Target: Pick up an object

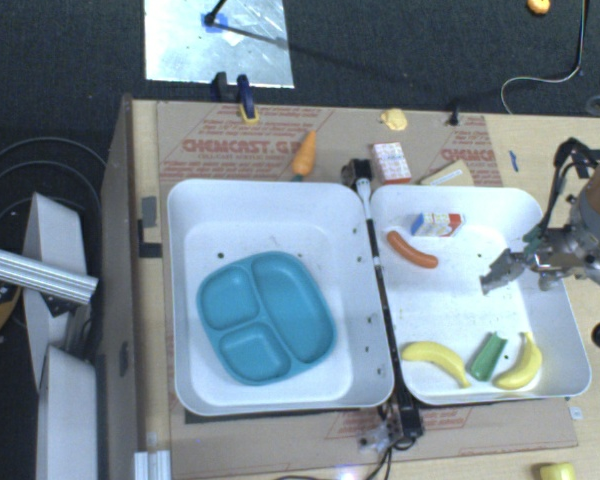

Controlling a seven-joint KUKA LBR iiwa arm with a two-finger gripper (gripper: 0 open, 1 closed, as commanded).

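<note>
The right bin (550, 218) holds an orange-red sausage (412, 250), a small red, white and blue carton (436, 225), a yellow banana (437, 359), a second banana (521, 365) and a green block (487, 354) between the two bananas. My gripper (523, 274) hangs over the right side of this bin, above the bananas and to the right of the sausage. It is open, with nothing between its fingers. It touches none of the objects.
The left bin (195, 218) holds a blue divided plate (267, 315). On the cardboard behind the bins lie a carrot-like toy (303, 154), a small box (390, 161) and a yellow piece (394, 119). A black divider (378, 268) runs between the bins.
</note>
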